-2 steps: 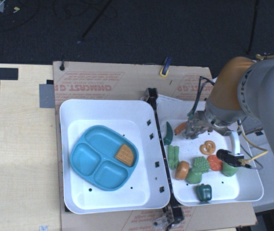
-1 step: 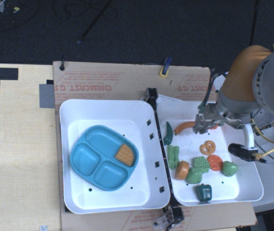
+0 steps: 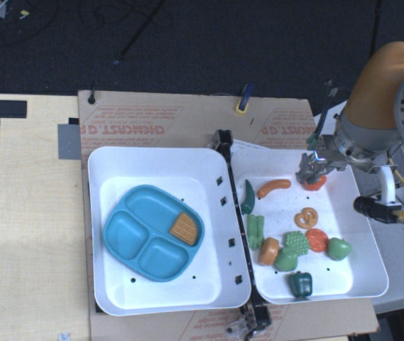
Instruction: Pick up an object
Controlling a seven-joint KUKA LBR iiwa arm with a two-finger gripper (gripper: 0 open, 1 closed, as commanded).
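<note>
Red-orange rounded toy point(image 3: 315, 183), glossy, right bin point(image 3: 372, 261), pincer point(image 3: 311, 172) seemingly closed around it

Blue tray point(image 3: 132, 231), tan waffle point(image 3: 184, 228)

The grey arm point(image 3: 372, 119) comes in from three o'clock, its orange band point(image 3: 379, 73) uppermost in the view, at about two o'clock. Its wrist angles down toward nine o'clock, ending in the hand point(image 3: 311, 170), which sits low, its tip pointing toward seven o'clock.
</note>
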